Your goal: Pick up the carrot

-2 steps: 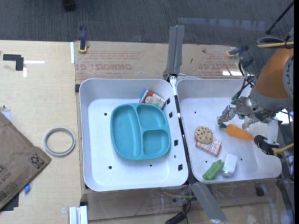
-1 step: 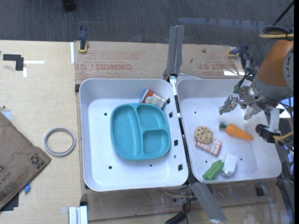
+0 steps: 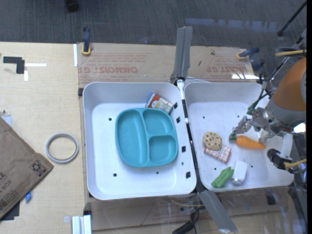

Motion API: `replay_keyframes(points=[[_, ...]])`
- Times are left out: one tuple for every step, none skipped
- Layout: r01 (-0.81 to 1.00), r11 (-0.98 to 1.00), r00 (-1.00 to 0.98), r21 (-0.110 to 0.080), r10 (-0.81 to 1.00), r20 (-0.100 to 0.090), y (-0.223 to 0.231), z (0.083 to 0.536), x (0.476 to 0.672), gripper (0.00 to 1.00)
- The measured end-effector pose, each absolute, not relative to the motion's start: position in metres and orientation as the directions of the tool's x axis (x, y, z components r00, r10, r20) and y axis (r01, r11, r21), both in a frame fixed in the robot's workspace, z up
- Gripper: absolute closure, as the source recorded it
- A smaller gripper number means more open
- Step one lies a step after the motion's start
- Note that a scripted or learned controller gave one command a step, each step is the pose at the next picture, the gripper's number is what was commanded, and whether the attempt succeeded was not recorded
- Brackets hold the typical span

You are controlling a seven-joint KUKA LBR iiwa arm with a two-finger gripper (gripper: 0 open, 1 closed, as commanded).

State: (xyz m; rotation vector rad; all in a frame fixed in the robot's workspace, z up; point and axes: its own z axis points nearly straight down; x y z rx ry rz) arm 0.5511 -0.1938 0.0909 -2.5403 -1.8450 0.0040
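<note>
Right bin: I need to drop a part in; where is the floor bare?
Right bin: bare at the back and left, above the cookie. Crowded in front: carrot at the end effector, packet, green vegetable, white block.

The right shallow white bin [image 3: 214, 99] held a slender orange carrot [image 3: 250, 142], a round chocolate-chip cookie [image 3: 212, 140], a small red-and-white packet [image 3: 218, 153], a green pickle-shaped toy [image 3: 222, 177] and a white block [image 3: 239, 171]; the metal gripper [image 3: 242, 127] hung just beside the carrot's left end; a teal divided plate [image 3: 146, 136] lay in the left bin [image 3: 97, 145]; a grey tape ring [image 3: 62, 147] rested on the surface [image 3: 39, 96].
</note>
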Motion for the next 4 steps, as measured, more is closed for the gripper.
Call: replay_keyframes(points=[[0.851,-0.525,0.525,-0.004,0.851,-0.001,-0.176,0.091,0.528,0.00],[0.804,-0.595,0.595,-0.004,0.804,-0.002,-0.170,0.091,0.498,0.00],[0.533,-0.846,0.846,-0.005,0.533,-0.003,-0.144,0.091,0.476,0.00],[0.657,-0.754,0.754,-0.003,0.657,-0.002,-0.116,0.125,0.477,0.00]])
